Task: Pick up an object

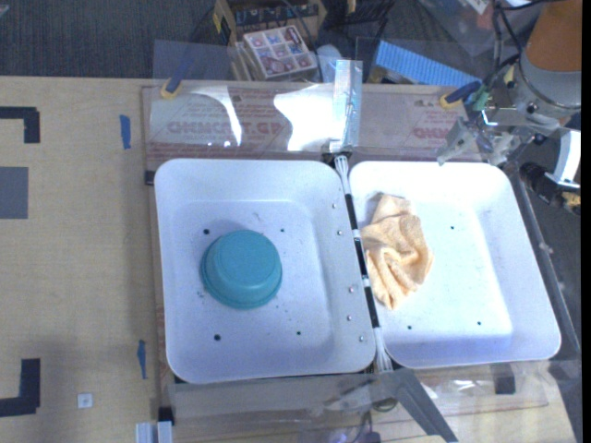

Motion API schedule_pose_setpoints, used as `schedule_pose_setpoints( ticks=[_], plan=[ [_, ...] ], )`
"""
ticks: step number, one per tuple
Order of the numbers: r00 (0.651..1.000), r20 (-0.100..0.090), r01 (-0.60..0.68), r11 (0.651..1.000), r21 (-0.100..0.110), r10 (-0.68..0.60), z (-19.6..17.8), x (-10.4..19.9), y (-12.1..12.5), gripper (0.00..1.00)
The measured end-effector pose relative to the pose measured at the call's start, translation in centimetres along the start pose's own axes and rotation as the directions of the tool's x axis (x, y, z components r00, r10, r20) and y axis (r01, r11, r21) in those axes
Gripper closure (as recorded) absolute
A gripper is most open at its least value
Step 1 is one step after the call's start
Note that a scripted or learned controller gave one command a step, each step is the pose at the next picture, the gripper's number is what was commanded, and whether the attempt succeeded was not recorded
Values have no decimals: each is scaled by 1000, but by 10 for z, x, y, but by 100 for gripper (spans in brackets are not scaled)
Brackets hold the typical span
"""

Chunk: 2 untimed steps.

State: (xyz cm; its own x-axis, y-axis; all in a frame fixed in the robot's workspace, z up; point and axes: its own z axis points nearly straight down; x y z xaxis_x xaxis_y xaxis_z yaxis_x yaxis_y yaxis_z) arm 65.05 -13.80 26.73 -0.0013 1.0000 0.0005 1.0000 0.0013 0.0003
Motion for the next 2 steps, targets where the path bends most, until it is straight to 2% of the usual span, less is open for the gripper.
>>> schedule_pose_setpoints(
  ticks=[1,2],
  plan=[
    [933,1,-359,933,3,359,3,-14,-24,0],
    [892,1,-452,892,2,452,150,40,-48,0]
  ],
)
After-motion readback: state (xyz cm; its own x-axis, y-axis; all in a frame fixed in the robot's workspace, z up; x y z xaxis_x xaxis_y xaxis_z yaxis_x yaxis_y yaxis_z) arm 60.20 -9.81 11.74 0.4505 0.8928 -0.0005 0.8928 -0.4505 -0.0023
